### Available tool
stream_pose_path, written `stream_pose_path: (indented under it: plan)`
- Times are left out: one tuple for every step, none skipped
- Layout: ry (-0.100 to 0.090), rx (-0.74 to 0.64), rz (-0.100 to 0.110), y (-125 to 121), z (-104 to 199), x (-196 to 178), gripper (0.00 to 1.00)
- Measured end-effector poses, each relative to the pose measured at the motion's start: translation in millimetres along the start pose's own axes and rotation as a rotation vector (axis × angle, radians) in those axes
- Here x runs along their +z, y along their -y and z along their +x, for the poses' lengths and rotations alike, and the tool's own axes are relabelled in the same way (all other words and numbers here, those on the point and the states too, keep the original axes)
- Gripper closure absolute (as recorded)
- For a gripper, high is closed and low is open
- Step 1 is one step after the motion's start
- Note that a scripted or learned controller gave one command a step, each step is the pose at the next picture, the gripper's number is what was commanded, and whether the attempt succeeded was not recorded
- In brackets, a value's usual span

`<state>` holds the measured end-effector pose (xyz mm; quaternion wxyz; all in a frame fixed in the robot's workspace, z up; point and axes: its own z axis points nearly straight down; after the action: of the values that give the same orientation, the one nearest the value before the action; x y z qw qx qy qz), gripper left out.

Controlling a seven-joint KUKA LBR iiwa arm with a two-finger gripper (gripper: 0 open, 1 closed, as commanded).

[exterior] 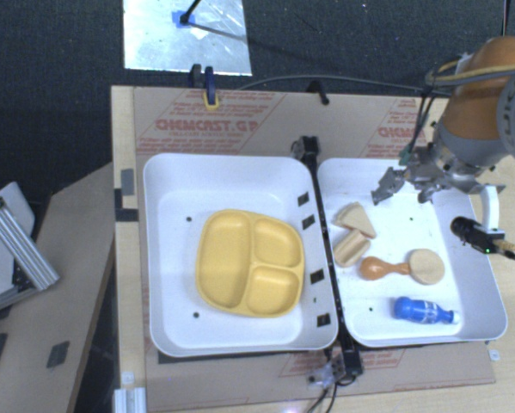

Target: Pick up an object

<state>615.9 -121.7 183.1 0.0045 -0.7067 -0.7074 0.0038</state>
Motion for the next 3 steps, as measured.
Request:
stream_pose_path:
  plan:
    - [0.001, -0.002, -0.013, -3, 0, -8, 0.00]
    - [0.001, -0.005, -0.010, -11, 7, 45, 0.00]
    - [-0.001, -0.001, -0.016, -14, 8, 92, 0.00]
